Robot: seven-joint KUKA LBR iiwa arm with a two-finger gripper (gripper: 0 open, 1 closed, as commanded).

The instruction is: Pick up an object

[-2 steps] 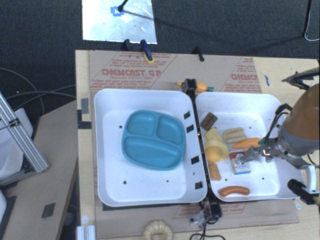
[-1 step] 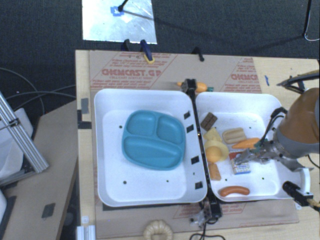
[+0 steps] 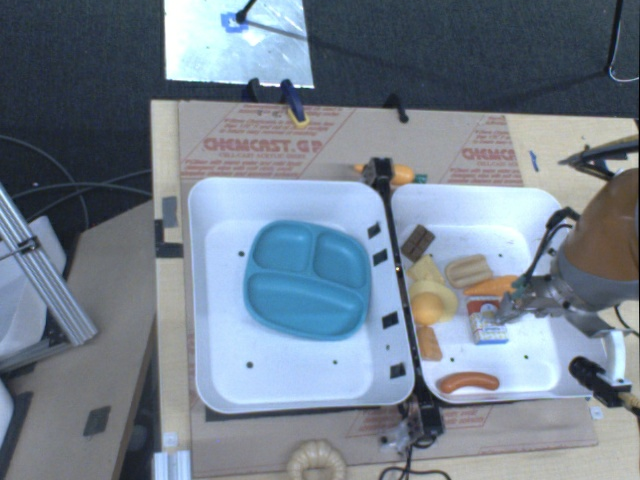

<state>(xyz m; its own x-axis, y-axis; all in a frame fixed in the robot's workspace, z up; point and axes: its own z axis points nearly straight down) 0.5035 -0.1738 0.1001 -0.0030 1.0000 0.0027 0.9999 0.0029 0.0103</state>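
The right bin point(image 3: 540, 208) holds several toy foods. Among them are a brown chocolate piece point(image 3: 417, 240), a yellow cheese wedge point(image 3: 425, 270), a bread slice point(image 3: 468, 269), an orange carrot point(image 3: 490, 287) and a yellow-orange round fruit point(image 3: 431, 307). There are also a small brown stick point(image 3: 429, 343), a sausage point(image 3: 468, 382) and a red, white and blue carton point(image 3: 488, 330). My gripper point(image 3: 503, 310) reaches in from the right, low over the carton's top edge and just beside the carrot. The arm's body hides the bin's right wall.
A blue divided plate point(image 3: 306, 278) lies in the left bin point(image 3: 215, 228). A black divider with clips point(image 3: 392, 268) runs between the bins. A small orange item point(image 3: 401, 175) sits behind the bins and a beige ring point(image 3: 318, 460) lies at the bench's front edge.
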